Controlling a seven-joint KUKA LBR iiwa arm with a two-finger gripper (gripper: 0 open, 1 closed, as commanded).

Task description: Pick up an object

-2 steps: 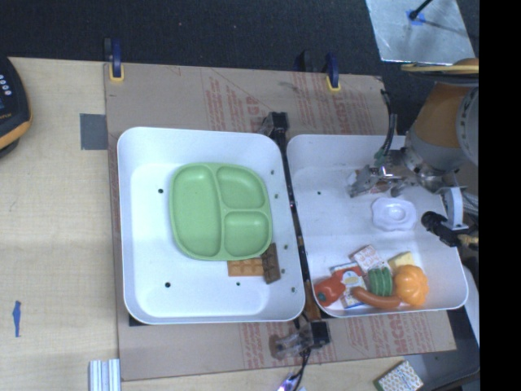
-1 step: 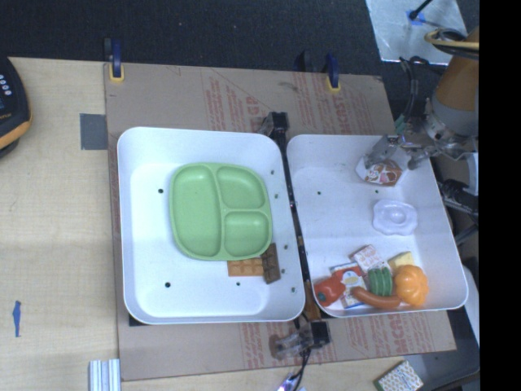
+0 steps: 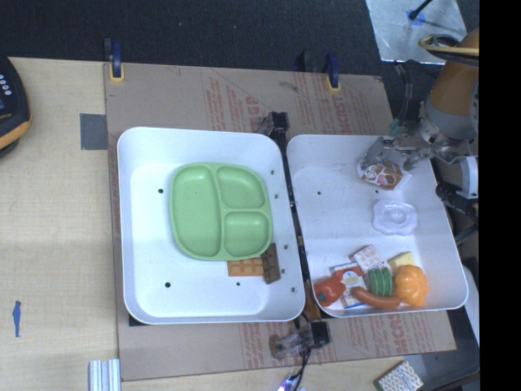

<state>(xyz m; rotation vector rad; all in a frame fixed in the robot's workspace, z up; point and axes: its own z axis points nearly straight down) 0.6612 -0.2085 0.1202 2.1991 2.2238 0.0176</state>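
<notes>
Tabletop: pale wood tabletop [image 3: 57,218] under a brown cardboard sheet [image 3: 203,96], two white bins side by side on it.
Left bin: the left bin [image 3: 138,292] carries a green divided plate [image 3: 220,210], with an orange block [image 3: 244,268] and a brown piece [image 3: 270,263] just beside the plate's near edge.
Right bin: the right bin [image 3: 326,177] has a heap at its near end, red toy [image 3: 330,287], green toy [image 3: 379,281], orange ball [image 3: 411,283], small card [image 3: 368,258]; a clear plastic lid [image 3: 395,216] lies mid-bin.
Your target: the small printed packet [image 3: 381,174], far end of that bin.
Handling: looks light, crinkly and soft, likely slippery; you'd pinch it across the middle.
Pincer: pincer [image 3: 396,149] sits right at the packet's far edge, maybe touching. I cannot tell whether it's apart or together, or gripping anything.
</notes>
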